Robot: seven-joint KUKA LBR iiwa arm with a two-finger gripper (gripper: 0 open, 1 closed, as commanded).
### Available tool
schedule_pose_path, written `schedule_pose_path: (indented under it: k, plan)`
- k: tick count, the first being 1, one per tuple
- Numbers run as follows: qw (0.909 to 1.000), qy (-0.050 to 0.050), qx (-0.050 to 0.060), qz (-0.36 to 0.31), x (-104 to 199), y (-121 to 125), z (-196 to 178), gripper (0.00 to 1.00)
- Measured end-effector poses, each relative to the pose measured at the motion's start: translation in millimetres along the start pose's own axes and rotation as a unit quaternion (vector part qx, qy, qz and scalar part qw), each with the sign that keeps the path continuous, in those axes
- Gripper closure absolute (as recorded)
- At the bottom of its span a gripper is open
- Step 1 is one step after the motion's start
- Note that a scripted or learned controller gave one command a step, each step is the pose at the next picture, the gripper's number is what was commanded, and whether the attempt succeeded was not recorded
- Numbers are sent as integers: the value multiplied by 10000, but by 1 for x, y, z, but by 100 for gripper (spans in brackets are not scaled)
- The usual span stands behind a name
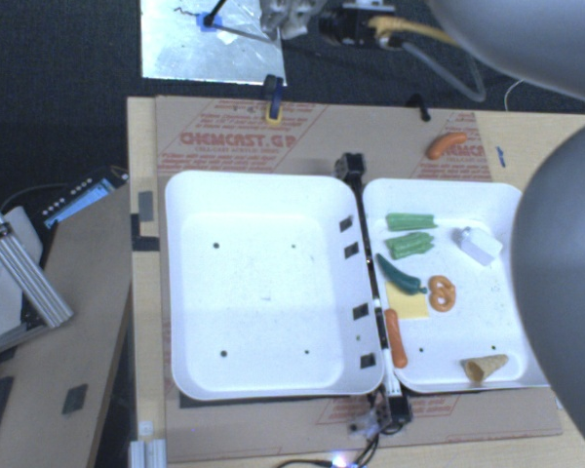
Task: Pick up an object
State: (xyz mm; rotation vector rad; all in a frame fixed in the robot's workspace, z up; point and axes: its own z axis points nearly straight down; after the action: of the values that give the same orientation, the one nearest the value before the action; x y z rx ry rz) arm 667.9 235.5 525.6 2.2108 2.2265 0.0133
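The right bin (497,198) holds several small items. Two light green pieces (410,221) (409,246) lie near its left wall, with a dark green pod (400,274) below them. A yellow slice (408,302) and a pretzel (441,292) sit mid-bin. A white block (479,246) lies to the right. An orange sausage (397,339) rests along the left wall and a waffle cone (485,367) lies near the front. My gripper (291,13) hangs high at the top of the view, far from both bins, with nothing seen in it.
The left bin (180,261) stands beside the right one on a cardboard sheet (244,135). An orange sausage-like piece (447,145) lies on the cardboard behind the right bin. The grey arm (561,261) covers the right edge of the view.
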Motion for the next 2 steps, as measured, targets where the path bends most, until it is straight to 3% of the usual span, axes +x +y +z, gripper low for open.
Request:
schedule_pose_path:
  k: [2]
  plan:
    - [10000,-22,36,56,-112,0,-10,100]
